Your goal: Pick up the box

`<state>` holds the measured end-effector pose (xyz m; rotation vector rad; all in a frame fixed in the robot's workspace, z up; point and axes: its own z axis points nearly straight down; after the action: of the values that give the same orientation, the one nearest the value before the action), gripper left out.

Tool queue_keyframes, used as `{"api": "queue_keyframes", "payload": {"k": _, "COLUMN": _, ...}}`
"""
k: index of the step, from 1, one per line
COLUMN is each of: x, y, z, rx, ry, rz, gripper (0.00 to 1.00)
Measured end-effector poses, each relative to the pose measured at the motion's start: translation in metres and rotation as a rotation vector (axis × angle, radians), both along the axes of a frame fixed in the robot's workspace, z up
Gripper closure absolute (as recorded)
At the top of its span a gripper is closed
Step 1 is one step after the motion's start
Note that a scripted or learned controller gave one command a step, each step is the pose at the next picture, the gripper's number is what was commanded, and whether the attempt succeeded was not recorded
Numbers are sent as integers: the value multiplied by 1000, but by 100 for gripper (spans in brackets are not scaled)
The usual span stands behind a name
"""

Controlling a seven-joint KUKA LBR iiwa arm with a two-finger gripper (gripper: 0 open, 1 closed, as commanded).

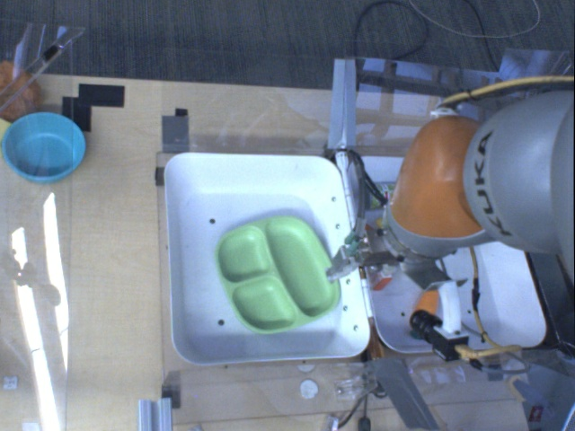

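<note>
one gripper low at the right rim of the left bin, finger state impossible to tell. just beside a green divided tray lying inside. box not identifiable. blue bowl far left.

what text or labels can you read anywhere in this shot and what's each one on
"KUKA": black letters running vertically on the grey arm casing, beside the orange band.
No readable print on the green divided tray, the left white bin or the blue bowl.
</note>
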<state>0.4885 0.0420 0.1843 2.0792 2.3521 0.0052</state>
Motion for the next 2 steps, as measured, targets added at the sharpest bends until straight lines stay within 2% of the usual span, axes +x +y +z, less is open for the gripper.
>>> {"api": "queue_keyframes", "payload": {"k": 1, "x": 3, "y": 0, "z": 11, "rx": 1, "ry": -7, "rz": -2, "gripper": 100}}
{"api": "queue_keyframes", "payload": {"k": 2, "x": 5, "y": 0, "z": 22, "rx": 3, "ry": -13, "rz": -2, "gripper": 100}}
